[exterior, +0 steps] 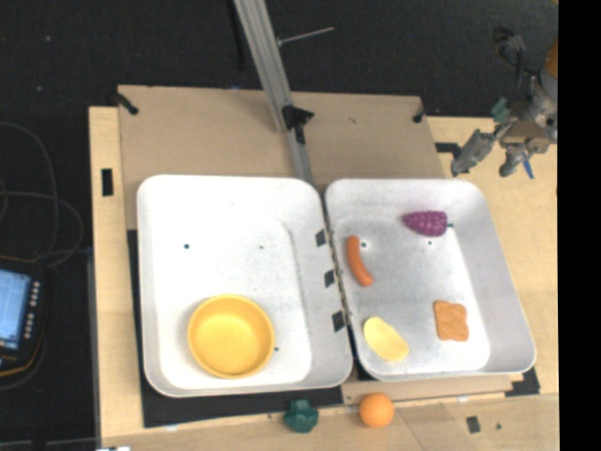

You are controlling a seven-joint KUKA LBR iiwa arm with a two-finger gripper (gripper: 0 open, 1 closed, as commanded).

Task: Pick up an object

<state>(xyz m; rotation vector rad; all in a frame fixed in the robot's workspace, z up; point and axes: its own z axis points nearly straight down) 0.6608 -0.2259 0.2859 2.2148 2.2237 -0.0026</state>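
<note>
My gripper point(490, 158) hangs at the upper right, beyond the far right corner of the right bin point(488, 252), open with nothing between its fingers. Inside that bin lie a purple bunch of grapes point(425, 222) near the back, an orange carrot-like stick point(359, 260) by the left wall, a pale yellow piece point(384, 338) at the front left and an orange block point(452, 320) at the front right. A yellow bowl point(230, 335) sits in the front of the left bin point(188, 214).
A slanted metal rail point(272, 73) runs from the top down to the gap between the bins. On the bench in front of the bins lie an orange ball point(376, 410) and a green toy point(300, 417). A screen device point(17, 316) sits at far left.
</note>
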